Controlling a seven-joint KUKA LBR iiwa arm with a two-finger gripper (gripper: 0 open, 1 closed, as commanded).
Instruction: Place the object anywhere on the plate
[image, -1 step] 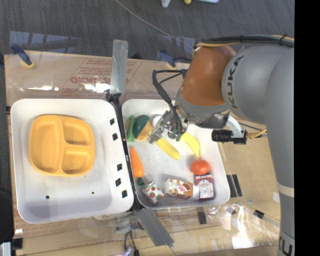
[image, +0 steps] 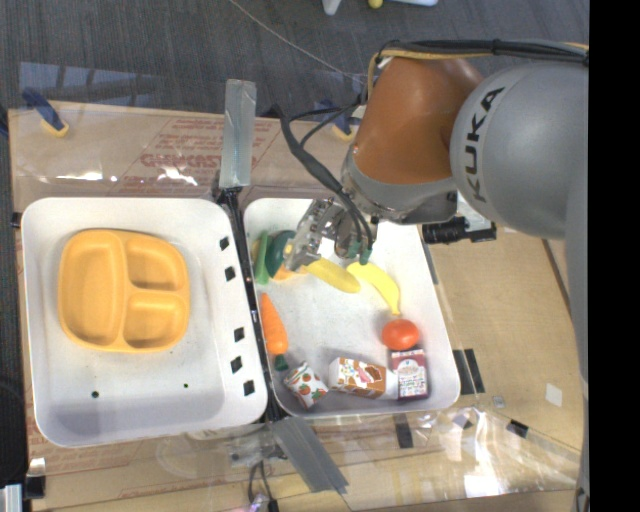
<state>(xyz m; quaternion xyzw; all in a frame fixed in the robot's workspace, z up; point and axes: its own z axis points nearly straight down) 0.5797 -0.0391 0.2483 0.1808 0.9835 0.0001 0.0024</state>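
KUKA arm (image: 480, 130) reaches in from 3 o'clock over the bench, orange band above the wrist, its gripper (image: 325, 240) hanging low over the top of the right bin (image: 440, 340). Whether the gripper is released, clenched or grasping anything can't be told from here: metal parts & cables crowd the tip.

Just below the gripper, toward 5 o'clock, lie two yellow banana-shaped pieces (image: 360, 280), one overlapping the other. At the gripper's 9 o'clock, against the bin's left wall, sits a green vegetable (image: 268, 255) w/ an orange bit beside it, touching or nearly so. Further down that wall, toward 7 o'clock, lies a carrot (image: 272, 325), green end pointing down. A tomato (image: 400, 333) rests near the right wall at 5 o'clock from the gripper, touching the top of a small red carton (image: 408, 375). Along the bin's bottom edge, a second carton (image: 358, 376) sits just beside the red one, & a third carton (image: 305, 385) is tipped into the bottom-left corner.

The plate (image: 122, 290), yellow w/ three compartments, sits in the left bin (image: 130, 410), upper-left part, well apart from everything in the right bin. Which item is the task's object can't be told; all candidates lie in the right bin.

Grey tape (image: 235, 140) runs up from the join between the bins at 12 o'clock.
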